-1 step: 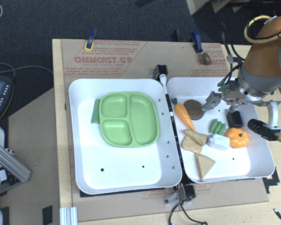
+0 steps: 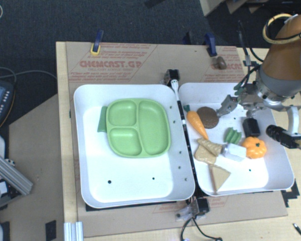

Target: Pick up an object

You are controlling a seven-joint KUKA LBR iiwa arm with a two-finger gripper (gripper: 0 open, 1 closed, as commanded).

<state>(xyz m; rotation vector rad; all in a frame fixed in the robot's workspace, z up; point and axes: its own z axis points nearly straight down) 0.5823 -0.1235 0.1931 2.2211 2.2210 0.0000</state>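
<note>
Across the bench lie two shallow white bins side by side, seen from above at a slant. At nine o'clock, the left bin (image 2: 90,174) holds a green divided plate (image 2: 138,127) resting on a darker green item whose edge peeks out beside it.

At three o'clock, the right bin (image 2: 281,177) holds the loose objects. An orange carrot (image 2: 196,124) lies at its left side, with a brown round disc (image 2: 208,116) just beside it. Toward six o'clock sit tan wedge-shaped pieces (image 2: 210,157). A green item (image 2: 232,134), a white block (image 2: 235,151), a small orange pumpkin (image 2: 255,147) and a black item (image 2: 250,126) cluster near the bin's middle.

The gripper (image 2: 243,100) hangs over the upper part of this bin, near the disc; whether it is open or closed cannot be made out. No object is seen between its jaws.

A good pick would likely target a well-separated piece such as the pumpkin, descending straight down and centred.
</note>
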